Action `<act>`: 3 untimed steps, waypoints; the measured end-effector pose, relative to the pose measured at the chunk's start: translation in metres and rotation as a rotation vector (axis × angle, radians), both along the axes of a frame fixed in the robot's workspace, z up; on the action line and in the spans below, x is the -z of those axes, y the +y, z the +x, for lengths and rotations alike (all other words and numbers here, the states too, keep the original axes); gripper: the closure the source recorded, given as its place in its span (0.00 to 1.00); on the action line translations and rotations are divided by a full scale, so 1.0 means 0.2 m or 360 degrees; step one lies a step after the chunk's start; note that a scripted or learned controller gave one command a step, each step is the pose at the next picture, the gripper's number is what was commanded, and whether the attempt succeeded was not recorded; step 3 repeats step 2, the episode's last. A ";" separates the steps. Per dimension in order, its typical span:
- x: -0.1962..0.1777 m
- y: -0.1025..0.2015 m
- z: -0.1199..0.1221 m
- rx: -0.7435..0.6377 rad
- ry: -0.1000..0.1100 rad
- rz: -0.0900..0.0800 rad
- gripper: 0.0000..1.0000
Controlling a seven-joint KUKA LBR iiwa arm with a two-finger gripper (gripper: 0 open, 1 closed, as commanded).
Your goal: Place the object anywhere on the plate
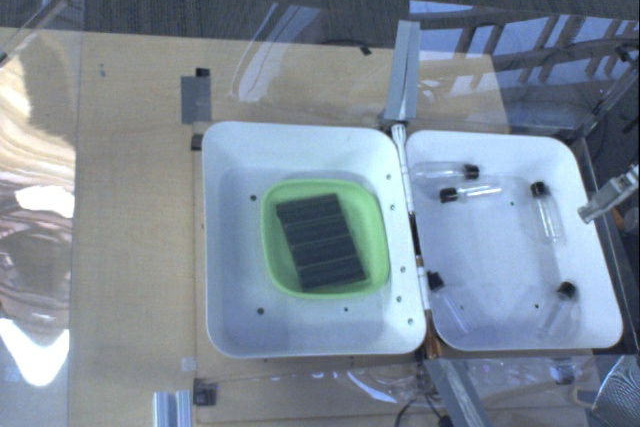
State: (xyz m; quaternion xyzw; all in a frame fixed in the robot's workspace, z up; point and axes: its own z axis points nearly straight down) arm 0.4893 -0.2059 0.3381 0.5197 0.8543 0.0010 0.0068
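A lime-green square plate (277, 212) sits in the middle of the left white bin (225, 245). A dark grey ribbed rectangular block (320, 242) lies flat on the plate, turned a little off square and within its rim. At the right edge of the view, a small grey part of the arm's gripper (608, 198) pokes in just past the right bin's rim. It is well away from the plate and the block, and nothing is seen held in it.
The right white bin (500, 265) holds several clear tubes with black caps, such as one (470, 193) at the back left and one (546, 213) at the back right. A grey metal post (403, 75) stands behind the seam between the bins.
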 end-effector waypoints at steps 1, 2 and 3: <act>-0.26 0.00 0.00 -0.0225 0.0001 -0.0003 0.00; -0.50 0.00 0.00 -0.0609 0.0000 -0.0009 0.00; -0.50 0.00 0.00 -0.0609 0.0000 -0.0009 0.00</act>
